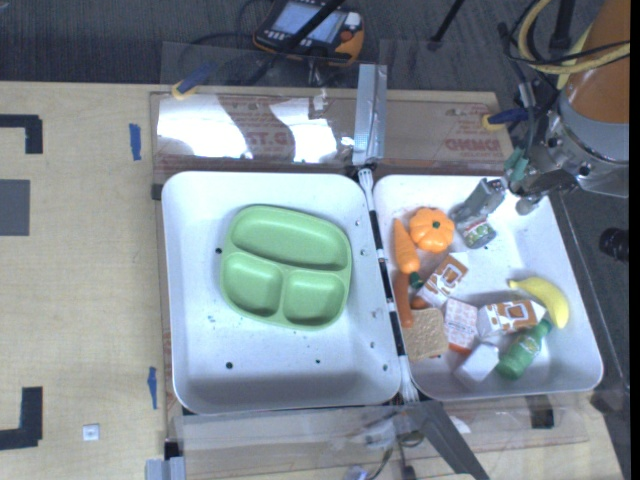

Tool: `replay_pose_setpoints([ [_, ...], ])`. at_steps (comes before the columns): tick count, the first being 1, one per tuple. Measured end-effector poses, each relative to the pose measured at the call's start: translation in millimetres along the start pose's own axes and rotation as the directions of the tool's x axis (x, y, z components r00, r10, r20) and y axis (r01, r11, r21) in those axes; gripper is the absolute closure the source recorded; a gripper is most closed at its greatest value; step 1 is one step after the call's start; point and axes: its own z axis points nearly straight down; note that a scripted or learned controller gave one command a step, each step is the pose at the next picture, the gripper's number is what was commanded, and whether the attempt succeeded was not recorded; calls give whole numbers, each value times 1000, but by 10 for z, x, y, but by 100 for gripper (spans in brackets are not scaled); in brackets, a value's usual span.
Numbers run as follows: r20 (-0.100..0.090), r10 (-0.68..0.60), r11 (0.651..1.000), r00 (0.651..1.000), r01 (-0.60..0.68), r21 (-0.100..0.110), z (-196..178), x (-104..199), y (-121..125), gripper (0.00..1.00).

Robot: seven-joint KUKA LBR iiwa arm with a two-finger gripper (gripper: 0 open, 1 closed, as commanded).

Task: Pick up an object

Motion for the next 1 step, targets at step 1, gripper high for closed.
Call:
replay_pose_setpoints([
  [1, -2, 86, 996, 996, -86, 3, 1627, 78, 215, 0],
])
